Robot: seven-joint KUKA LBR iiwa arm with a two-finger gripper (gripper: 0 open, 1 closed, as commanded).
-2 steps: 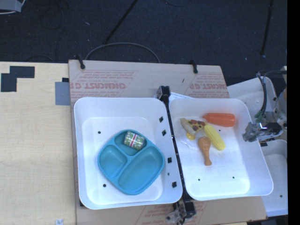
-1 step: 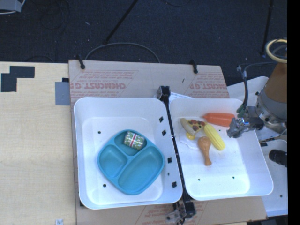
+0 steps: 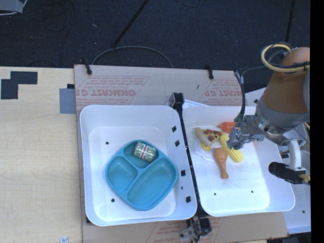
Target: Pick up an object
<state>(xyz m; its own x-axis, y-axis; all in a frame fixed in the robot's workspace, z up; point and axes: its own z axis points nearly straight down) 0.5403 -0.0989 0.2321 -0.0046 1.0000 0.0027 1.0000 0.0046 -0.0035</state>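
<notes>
From the fixed camera above the bench, two shallow white bins sit side by side on a cardboard sheet printed with red lettering, which in turn rests on a pale wooden bench top. The left bin holds a blue divided plate with three compartments, and a small green can with a red and white label lies on its side in the plate's upper compartment. The right bin holds a loose cluster of toy foods in its upper half: a pizza slice towards the divider, a yellow piece just below it, a tan chicken drumstick pointing down and slightly right, a yellow corn cob just beside the drumstick on its right, and an orange piece above them that is partly hidden. The arm reaches in from the right, its brown-orange band above the grey wrist, with a yellow cable looped at its top. The gripper is low over the right bin, directly at the upper end of the corn cob and next to the orange piece; its dark fingers blend together from this angle, so whether the jaws are apart, together or clamped on anything cannot be told. A black bracket runs along the seam between the two bins.
</notes>
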